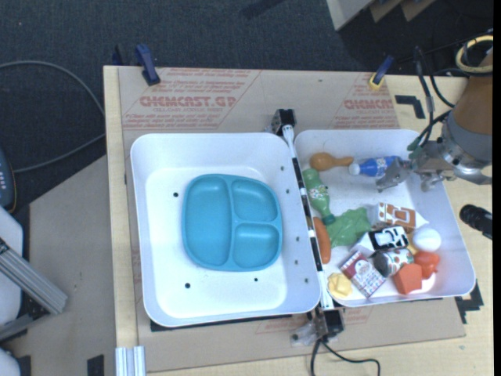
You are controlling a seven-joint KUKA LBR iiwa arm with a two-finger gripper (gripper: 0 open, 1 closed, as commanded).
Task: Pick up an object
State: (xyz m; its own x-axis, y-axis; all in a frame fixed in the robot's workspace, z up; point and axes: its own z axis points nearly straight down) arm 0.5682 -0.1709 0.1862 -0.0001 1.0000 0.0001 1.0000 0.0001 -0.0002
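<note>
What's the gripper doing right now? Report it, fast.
Gripper: over the right bin, beside the blue bottle; open or closed cannot be told.

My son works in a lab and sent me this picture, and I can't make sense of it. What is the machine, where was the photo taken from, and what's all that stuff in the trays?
The photo comes from one camera fixed above a bench, looking down at a slant. The machine is a robot arm, grey with an orange band, reaching in from the right. Its gripper hangs over the right bin, near a small blue and white bottle; nothing shows between its fingers. That bin holds a jumble of small toys and packages, among them a green soft toy, a white ball and an orange-red block. The left bin holds a blue divided plate. The arm is meant to pick up one object.
</note>
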